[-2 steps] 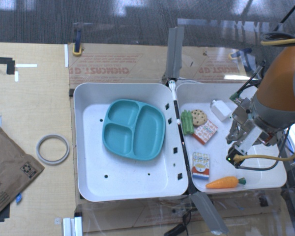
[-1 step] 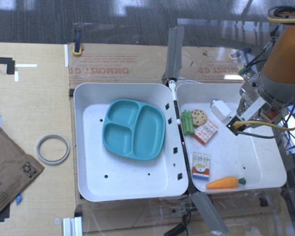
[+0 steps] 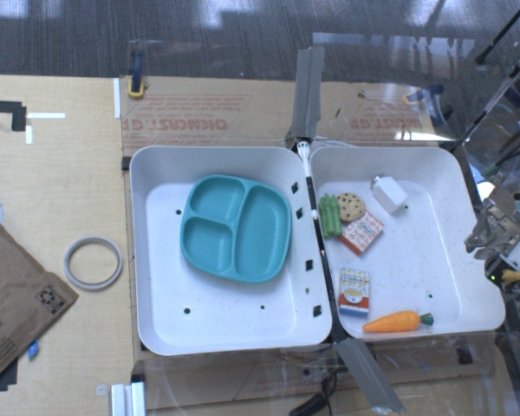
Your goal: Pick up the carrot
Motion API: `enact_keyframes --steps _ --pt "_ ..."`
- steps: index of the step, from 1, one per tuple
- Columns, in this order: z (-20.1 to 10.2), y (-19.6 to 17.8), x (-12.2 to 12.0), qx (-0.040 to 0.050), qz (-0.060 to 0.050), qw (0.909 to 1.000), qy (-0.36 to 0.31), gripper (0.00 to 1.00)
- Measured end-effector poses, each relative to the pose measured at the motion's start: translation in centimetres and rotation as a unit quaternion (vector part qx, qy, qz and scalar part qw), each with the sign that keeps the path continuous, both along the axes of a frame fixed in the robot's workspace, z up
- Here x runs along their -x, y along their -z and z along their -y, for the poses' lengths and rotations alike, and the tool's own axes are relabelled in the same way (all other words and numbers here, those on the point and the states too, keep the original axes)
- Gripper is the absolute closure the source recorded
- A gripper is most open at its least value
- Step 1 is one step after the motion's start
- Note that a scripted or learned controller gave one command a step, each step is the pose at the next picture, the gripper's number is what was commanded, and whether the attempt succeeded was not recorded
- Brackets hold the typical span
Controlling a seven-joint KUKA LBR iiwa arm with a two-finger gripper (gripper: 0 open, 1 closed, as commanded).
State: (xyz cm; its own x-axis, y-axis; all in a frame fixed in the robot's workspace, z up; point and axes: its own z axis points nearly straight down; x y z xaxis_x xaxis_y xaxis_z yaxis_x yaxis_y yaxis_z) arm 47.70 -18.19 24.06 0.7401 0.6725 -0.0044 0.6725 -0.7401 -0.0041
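Carrot (image 3: 392,321) lying flat near the front edge of the right bin (image 3: 442,258), long axis running almost straight across the view, a touch tilted: orange pointed tip aimed toward the left bin (image 3: 156,258), green stub aimed back toward the pincer's side. And the pincer (image 3: 494,237) sits over the right rim of that same bin, up and off to the right of the carrot, well apart from it, nothing seen in its grasp. Whether it is released or clenched, I cannot tell; it's a blur of grey metal at the frame's edge. Further from the pincer than the carrot, just beside the tip, stands a small printed carton (image 3: 354,291). Across the bin from the pincer: a red-and-white packet (image 3: 363,232), a cookie (image 3: 350,205), a green vegetable (image 3: 329,215), and a white block (image 3: 388,194). Far side, left bin, a teal divided plate (image 3: 237,229). Beyond it on the bench (image 3: 52,163), a tape ring (image 3: 93,262).
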Motion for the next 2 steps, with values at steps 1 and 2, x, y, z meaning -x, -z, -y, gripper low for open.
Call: enact_keyframes --steps 1,2 --pt "-4.2 1.4 0.0 -0.0003 0.000 1.0000 0.001 1.00" --pt "-8.6 -0.7 -0.1 0.0009 0.002 0.9959 0.090 1.00"
